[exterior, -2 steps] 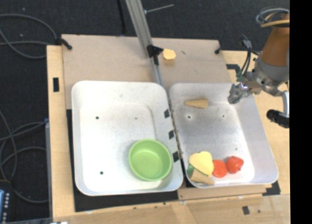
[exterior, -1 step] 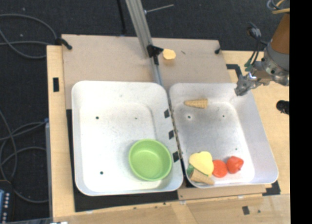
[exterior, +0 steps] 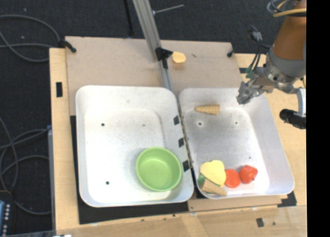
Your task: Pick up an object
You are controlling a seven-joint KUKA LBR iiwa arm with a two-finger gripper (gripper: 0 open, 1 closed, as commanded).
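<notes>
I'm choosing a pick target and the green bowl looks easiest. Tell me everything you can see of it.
The green bowl is a round, lime-green dish, smooth like plastic, with a plain rim and a paler inner floor. It stands upright, mouth up, with nothing visible inside. It sits in the left white bin, in the near right corner, close to the wall by the divider between the bins. No other object touches it; the tool is far off, over the right bin's far edge.

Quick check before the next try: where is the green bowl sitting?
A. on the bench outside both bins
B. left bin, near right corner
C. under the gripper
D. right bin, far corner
B: the green bowl sits in the left bin, at its near right corner.
</notes>
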